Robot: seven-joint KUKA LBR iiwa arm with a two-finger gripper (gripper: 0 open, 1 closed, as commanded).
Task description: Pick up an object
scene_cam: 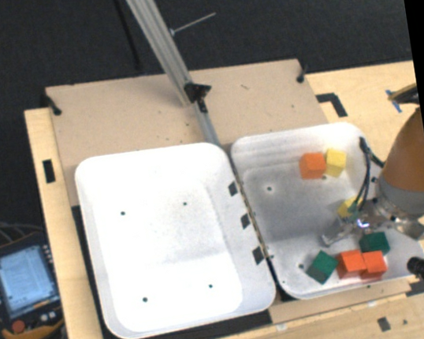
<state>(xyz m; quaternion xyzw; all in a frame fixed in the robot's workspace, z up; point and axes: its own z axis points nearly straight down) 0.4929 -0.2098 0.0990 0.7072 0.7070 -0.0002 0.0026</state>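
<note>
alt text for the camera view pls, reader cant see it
A grey robot arm with an orange band reaches from the right into the right white bin, its gripper low among small orange, yellow and green blocks. The left white bin sits beside it on a wooden bench.

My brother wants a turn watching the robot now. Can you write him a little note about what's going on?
Gripper: low inside the right white bin, near its right side; whether it is open or shut is too blurry to tell.
Things in that bin: an orange cube beside a yellow cube at the back; a green block, two orange blocks and a dark green block at the front; a small yellow piece by the gripper.
Done: nothing visibly lifted.
Left: grab one object and raise it.
</note>
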